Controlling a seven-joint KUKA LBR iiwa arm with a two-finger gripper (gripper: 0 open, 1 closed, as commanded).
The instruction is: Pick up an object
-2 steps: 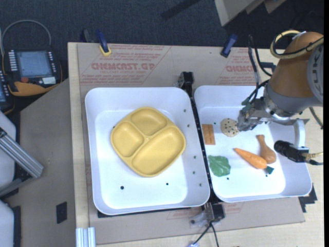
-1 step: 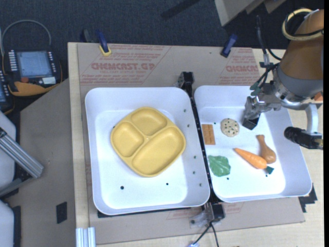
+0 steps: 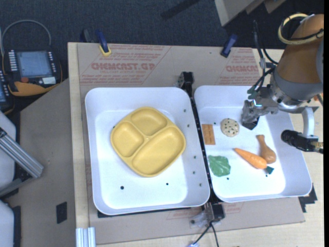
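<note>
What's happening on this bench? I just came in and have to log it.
The grey arm's gripper hangs over the right bin, beside a cookie. A carrot, drumstick, green leaf and cracker lie there too. The left bin holds a yellow divided plate. Nothing looks picked up yet.

A yellow divided plate [image 3: 148, 141] lies in the middle of the left bin [image 3: 103, 189], which sits touching the right bin [image 3: 226, 99] on a brown board [image 3: 154, 66] printed with red lettering. Beyond the counter's left edge rests a handheld control pendant [image 3: 32, 68] with a lit screen.
</note>
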